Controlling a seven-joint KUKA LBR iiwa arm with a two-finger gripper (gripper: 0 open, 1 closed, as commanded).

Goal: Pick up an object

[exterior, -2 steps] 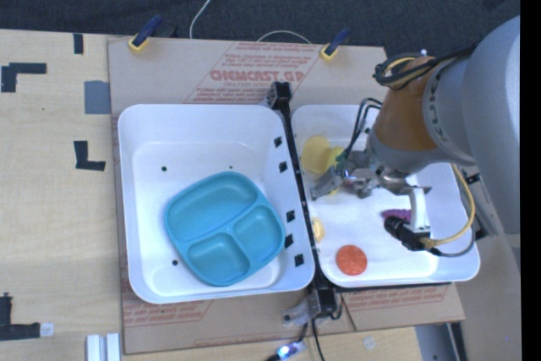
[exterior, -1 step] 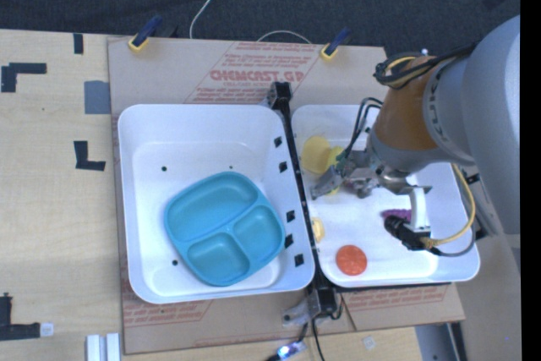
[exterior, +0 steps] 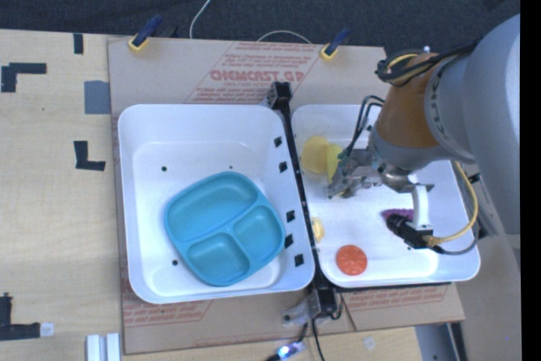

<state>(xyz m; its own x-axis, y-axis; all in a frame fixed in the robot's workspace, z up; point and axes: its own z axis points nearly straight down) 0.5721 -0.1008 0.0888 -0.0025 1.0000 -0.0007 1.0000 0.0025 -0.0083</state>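
Note:
My gripper point(exterior: 342, 184) hangs low in the right bin point(exterior: 448, 270), just right of a pale yellow object point(exterior: 319, 155) that lies against the bin's left wall. The grey arm with its orange band comes in from the right and covers the bin's upper right part. An orange round object point(exterior: 352, 259) lies near the bin's front edge. A small yellow piece point(exterior: 316, 227) sits by the left wall. A dark magenta object point(exterior: 397, 220) lies at the right, under the arm's cable.
The left bin point(exterior: 135, 131) holds a blue divided plate point(exterior: 224, 227). A black divider point(exterior: 292, 173) runs between the two bins. Yellow and blue clamps point(exterior: 145, 31) hold the cardboard base at the back.

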